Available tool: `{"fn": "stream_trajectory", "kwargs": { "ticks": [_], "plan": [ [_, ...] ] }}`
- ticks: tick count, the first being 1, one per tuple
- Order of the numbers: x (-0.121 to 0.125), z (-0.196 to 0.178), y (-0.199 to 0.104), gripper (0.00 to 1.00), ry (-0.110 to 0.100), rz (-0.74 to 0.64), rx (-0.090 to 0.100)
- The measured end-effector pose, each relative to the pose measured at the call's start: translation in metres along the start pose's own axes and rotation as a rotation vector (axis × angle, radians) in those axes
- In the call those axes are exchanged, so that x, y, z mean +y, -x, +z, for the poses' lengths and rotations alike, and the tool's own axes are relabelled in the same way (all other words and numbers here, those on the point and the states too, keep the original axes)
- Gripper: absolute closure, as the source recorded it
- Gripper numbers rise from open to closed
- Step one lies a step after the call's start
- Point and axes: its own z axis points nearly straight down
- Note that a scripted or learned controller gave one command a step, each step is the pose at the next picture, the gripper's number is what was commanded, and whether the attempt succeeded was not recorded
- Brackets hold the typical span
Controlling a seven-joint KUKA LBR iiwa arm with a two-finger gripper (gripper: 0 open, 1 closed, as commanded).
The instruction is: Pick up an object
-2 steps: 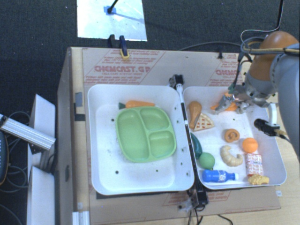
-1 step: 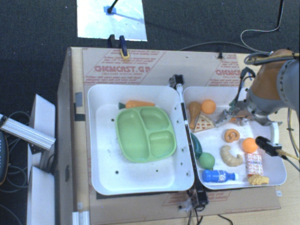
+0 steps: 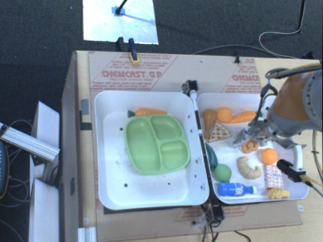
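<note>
My gripper hangs low in the right bin, at the end of the grey and orange arm that comes in from the right. It sits just above a small orange pretzel and right of a pizza slice. Nothing shows as lifted off the bin floor. Close by lie an orange ball, a tan croissant and a carrot.
The right bin also holds a cone, an orange, a green ball, a blue bottle and a red-white packet. In the left bin are a green divided plate and a carrot.
</note>
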Motion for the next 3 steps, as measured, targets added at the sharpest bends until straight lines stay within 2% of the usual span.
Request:
{"fn": "stream_trajectory", "kwargs": {
  "ticks": [1,2,3],
  "plan": [
    [0.002,-0.012,0.001,1.00,0.006,-0.001,-0.002],
    [-0.009,-0.083,-0.009,1.00,0.004,-0.002,-0.001],
    [0.011,-0.136,-0.028,1.00,0.003,-0.003,0.000]
  ]
}}
